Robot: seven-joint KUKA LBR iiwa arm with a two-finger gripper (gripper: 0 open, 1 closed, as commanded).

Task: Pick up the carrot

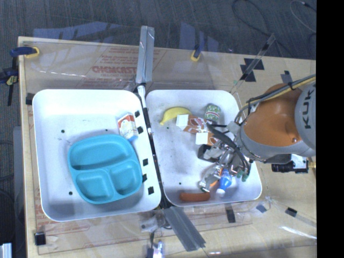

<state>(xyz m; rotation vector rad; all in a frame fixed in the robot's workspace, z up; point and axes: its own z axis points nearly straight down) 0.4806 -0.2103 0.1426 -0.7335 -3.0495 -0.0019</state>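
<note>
The carrot (214, 185) shows as a small orange piece near the front edge of the right bin (177, 155), mostly covered by the gripper. My gripper (212, 179) reaches in from the right and hangs low over that spot, right on top of the carrot. A blue and white object (225, 181) lies against the carrot's right side. Whether the carrot is held cannot be made out from this view.
A brown sausage (194, 196) lies at the right bin's front wall. A banana (174, 114), a green can (213, 112) and small packets (194, 124) sit at the back. The left bin (54, 117) holds a blue divided tray (105, 168) and a small carton (127, 126).
</note>
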